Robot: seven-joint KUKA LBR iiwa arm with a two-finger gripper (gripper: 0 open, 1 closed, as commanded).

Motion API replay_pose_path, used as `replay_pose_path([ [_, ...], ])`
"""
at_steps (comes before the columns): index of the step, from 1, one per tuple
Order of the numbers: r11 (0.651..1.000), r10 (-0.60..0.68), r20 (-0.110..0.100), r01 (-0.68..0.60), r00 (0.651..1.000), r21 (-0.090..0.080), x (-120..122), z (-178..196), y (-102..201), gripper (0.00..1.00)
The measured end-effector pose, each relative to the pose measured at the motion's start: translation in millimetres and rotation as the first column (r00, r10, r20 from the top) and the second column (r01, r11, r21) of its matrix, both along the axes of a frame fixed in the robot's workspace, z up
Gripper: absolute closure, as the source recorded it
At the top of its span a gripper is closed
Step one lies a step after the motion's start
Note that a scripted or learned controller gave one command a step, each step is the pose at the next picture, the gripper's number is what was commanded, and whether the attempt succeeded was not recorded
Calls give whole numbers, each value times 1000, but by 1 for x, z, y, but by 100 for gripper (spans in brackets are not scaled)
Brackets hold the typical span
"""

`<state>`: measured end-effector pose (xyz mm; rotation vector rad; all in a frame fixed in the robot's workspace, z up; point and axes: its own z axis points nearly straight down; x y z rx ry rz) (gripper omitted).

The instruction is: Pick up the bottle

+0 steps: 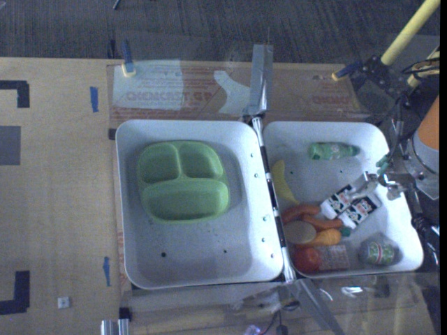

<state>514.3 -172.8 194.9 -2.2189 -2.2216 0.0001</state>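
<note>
Camera view shows the pincer (pixel 383 181) at the right bin's (pixel 279 139) right edge; I cannot tell how it is set. A black-and-white carton (pixel 349 205) lies just beside it. The green bottle (pixel 332 150) lies near the bin's far edge, apart from the pincer.

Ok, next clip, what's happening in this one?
A robot arm reaches in from the right over the right bin, its pincer near that bin's right wall. The green bottle it is meant to pick up lies on its side near the far edge, apart from the pincer. The left bin holds a green divided plate.
</note>
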Motion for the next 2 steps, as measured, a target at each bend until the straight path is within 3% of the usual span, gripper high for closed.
replay_pose_path([
  [1, 981, 192, 4, -192, 981, -3, 53, -22, 31, 0],
  [2, 1000, -26, 4, 26, 1000, -3, 123, -84, 1, 0],
])
